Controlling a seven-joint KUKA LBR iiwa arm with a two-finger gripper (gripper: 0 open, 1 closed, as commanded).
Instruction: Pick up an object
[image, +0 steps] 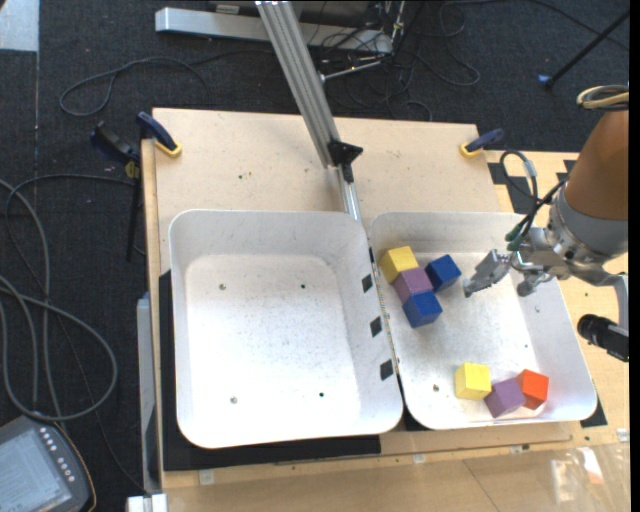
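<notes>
Hovering tool (505, 272) beside blue cube (443, 272)

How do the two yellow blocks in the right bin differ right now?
The upper yellow block sits near the bin's left wall, touching a purple block in a cluster with two blue ones; the lower yellow block lies near the front edge, beside another purple block and an orange block. The upper one lies nearer the gripper. Both are similar yellow cubes in the right bin.
</notes>
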